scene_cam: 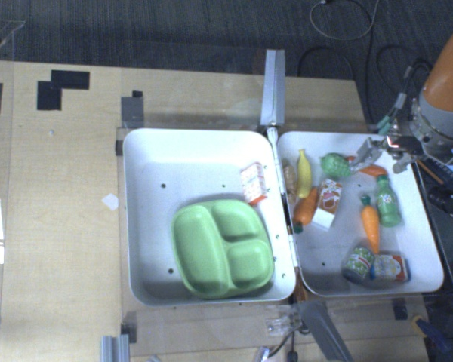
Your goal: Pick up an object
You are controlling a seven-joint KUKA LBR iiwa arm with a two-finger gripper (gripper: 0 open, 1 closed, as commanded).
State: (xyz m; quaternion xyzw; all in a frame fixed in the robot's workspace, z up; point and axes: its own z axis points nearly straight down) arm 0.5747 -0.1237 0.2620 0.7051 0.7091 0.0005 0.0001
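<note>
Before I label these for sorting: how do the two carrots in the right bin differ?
The carrot by the divider looks thicker and leans against the bin's left wall beside the banana; the carrot near the green bottle looks slimmer and lies out in the bin's middle. The first tilts diagonally; the second runs nearly straight up and down in the view. Both are orange.

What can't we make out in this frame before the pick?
- Gripper, camera view: small and blurred over the right bin's top edge; finger state unreadable.
- Arm: cut off by the right edge.
- Small packet in the left bin: print too small to read.
- Cans at the right bin's lower end: labels blurred.
- Green bottle: label illegible.
</note>
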